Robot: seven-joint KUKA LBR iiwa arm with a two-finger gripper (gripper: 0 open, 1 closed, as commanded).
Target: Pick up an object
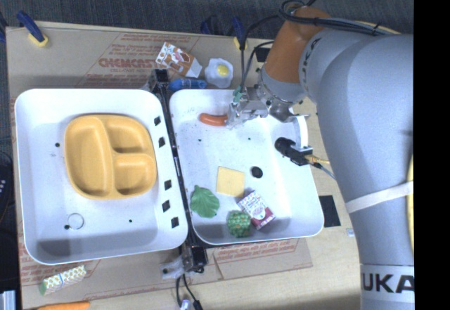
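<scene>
Where the gripper (238, 110) comes down at the far end of the right bin (299, 221), its fingers sit just beside the right tip of a small hot dog (211, 119), close enough that they may touch it, though the view is too coarse to tell whether they are spread, pressed together or pinching anything. That hot dog is an orange-red sausage shape lying crosswise on the white floor of the bin, near its far wall, with its length stretching away from the gripper toward the divider between the bins. Nearer the camera in the same bin lie a pale yellow cheese slice (230, 181), a dark round spot (256, 173) beside it, a green leafy piece (204, 202), a green bumpy broccoli-like piece (238, 223) and a small red-and-white packet (256, 207) touching it. The grey arm (365, 112), with its orange band (292, 48), reaches in from the right over the bin's edge. The left bin (35, 231) holds a yellow divided tray (109, 155). On the bench (84, 55) beyond the bins rest a small printed carton (172, 57), a blue object (186, 83) and a white cup with yellow inside (219, 71).
</scene>
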